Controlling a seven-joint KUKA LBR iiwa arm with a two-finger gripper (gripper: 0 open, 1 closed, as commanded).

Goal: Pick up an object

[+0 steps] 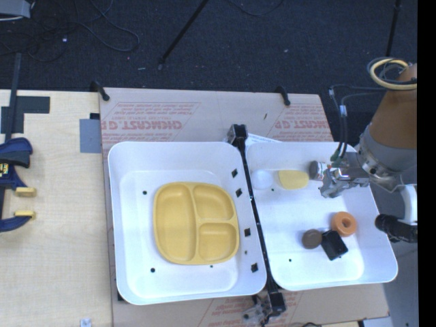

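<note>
The right bin [354, 268] holds a pale yellow oval piece [293, 179] near its back left, a small clear cup-like thing [261, 178] beside it, an orange ring [344, 223], a brown round piece [312, 238] and a black block [333, 244]. My gripper [330, 180] hangs low over the right bin's back right part, just right of the yellow piece and above the orange ring. Nothing shows between its fingers.
The left bin [129, 182] carries a yellow divided plate [195, 222]. A black divider [246, 203] runs between the bins. Blue clamps [13, 182] sit at the bench's left edge. The arm's grey and orange body [395, 128] fills the right side.
</note>
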